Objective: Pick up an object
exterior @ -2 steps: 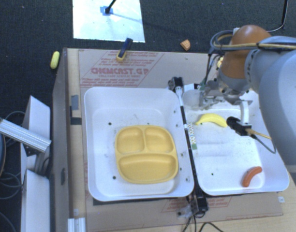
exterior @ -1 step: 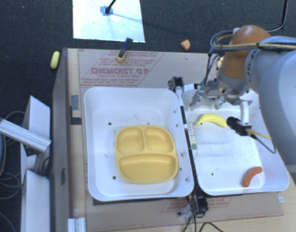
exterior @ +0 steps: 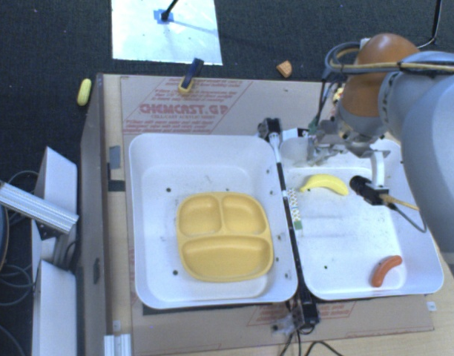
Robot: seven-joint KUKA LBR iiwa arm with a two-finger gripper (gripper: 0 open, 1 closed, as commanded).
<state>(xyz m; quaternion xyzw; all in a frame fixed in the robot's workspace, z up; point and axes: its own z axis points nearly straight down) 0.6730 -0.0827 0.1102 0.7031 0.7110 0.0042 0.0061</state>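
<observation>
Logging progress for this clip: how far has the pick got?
Done: nothing looks lifted. The yellow banana and orange-red sausage lie on the right white bin's floor; the yellow divided plate sits in the left bin. In hand: the gripper hangs above the banana. Left: descend, grasp, lift.

Bright, even light from overhead washes out my two white bins (exterior: 212, 154); shadows under things are faint and soft. My arm (exterior: 427, 117) looks slightly blurred, and the dark floor (exterior: 49, 21) is grainy.

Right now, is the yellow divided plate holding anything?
Empty: the yellow divided plastic plate in the left white bin shows three bare compartments.
</observation>
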